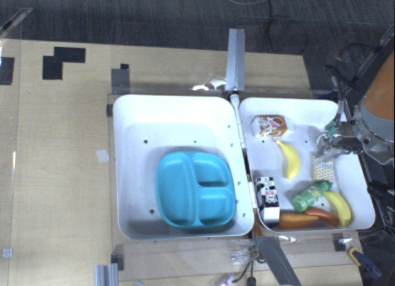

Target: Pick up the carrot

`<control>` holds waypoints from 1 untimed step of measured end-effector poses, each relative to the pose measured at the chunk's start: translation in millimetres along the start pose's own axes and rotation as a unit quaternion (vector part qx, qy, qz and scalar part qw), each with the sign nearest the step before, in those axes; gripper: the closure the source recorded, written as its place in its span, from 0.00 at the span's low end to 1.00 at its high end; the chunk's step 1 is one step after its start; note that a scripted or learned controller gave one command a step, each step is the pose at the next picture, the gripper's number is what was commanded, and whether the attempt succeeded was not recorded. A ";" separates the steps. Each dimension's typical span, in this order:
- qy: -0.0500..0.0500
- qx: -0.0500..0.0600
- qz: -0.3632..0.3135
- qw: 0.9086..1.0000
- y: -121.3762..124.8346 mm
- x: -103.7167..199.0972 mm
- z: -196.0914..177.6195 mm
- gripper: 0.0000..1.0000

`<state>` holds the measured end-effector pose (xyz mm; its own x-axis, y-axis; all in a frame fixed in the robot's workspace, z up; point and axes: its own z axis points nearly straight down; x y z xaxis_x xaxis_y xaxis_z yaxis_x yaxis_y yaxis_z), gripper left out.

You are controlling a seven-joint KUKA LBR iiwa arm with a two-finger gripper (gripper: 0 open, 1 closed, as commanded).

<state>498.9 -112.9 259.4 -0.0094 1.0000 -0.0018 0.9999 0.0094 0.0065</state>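
Carrot point(302, 218) seemingly well below gripper point(328, 144)

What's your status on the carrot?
Gripper above right bin, nothing held. Carrot at near wall. Green bottle and banana crowd it.

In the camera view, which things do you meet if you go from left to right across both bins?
Blue divided plate → black-and-white carton → upper banana → green bottle → hand. I leave out the carrot, the snack packet, the lower banana and the patterned packet, because they overlap these in left-right position.
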 end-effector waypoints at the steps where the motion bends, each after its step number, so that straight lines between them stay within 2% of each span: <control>1: 0.000 0.000 -0.050 0.999 6.7 47.4 0.8 1.00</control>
<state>505.2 -65.4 258.6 -0.1091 0.9940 -0.0015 0.9940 0.1092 0.0055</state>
